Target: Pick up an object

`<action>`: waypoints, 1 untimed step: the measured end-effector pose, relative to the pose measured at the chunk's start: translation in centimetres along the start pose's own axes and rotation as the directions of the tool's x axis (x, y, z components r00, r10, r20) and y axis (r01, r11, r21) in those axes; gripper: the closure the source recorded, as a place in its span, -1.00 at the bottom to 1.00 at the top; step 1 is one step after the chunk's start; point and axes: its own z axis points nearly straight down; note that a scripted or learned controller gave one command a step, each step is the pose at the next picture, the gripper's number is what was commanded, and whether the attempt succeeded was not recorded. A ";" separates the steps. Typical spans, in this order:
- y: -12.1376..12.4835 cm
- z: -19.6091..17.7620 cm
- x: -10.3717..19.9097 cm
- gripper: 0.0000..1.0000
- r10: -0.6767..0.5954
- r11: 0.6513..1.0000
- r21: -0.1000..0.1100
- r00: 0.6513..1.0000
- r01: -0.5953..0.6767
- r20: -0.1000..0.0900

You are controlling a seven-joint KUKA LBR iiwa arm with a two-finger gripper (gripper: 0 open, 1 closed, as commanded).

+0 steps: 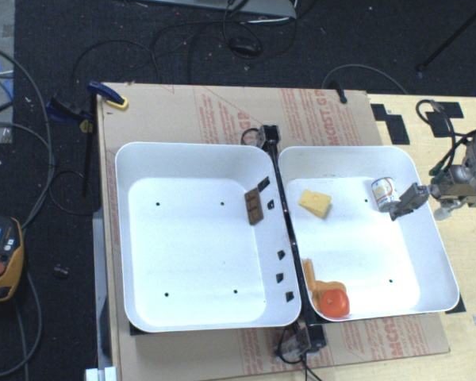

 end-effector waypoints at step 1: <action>0.1 -0.3 0.0 -1.00 -0.001 1.000 -0.006 1.000 0.001 0.001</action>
